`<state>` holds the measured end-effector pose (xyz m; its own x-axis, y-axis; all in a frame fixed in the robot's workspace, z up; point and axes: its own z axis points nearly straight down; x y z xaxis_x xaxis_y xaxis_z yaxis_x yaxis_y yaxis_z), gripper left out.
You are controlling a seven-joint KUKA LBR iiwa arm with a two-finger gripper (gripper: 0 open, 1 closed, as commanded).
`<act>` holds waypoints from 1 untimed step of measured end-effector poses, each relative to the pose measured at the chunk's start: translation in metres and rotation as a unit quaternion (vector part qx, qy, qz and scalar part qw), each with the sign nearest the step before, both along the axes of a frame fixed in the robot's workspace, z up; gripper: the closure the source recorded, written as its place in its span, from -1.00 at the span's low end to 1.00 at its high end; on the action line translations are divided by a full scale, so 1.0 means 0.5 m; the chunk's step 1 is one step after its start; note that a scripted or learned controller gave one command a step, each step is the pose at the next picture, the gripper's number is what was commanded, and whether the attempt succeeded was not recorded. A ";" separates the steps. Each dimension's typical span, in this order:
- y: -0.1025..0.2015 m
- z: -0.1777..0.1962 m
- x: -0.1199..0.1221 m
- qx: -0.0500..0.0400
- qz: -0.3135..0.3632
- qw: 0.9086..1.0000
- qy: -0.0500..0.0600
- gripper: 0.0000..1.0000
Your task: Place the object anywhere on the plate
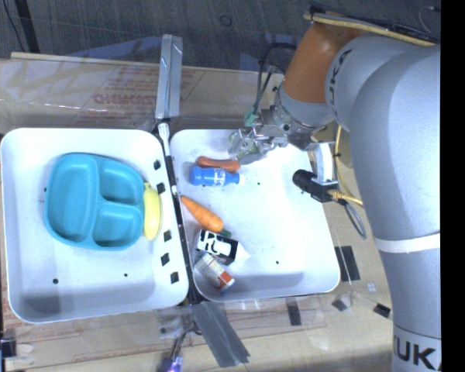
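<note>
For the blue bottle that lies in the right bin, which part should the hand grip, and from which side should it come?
Grip the blue bottle around the middle of its body, coming straight down from above. It lies on its side, its length running left to right, so the fingers should close across its narrow width. The sausage lies close behind it, so little room is there.

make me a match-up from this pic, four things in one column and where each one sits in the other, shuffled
Things:
1. blue plate
2. banana
3. blue bottle
4. carrot

Places:
A. right bin, just below the small sausage
B. left bin, against the plate's right edge
C. middle of the left bin
D. right bin, near its left wall, above the black-and-white packet

Pairs: 1-C, 2-B, 3-A, 4-D
</note>
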<state>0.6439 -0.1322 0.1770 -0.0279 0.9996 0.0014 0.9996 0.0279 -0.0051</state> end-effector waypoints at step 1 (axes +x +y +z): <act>0.202 0.029 0.025 0.000 0.070 0.998 -0.001 1.00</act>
<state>0.6565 -0.0313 0.1914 -0.1675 0.9859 0.0006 0.9859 0.1675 -0.0022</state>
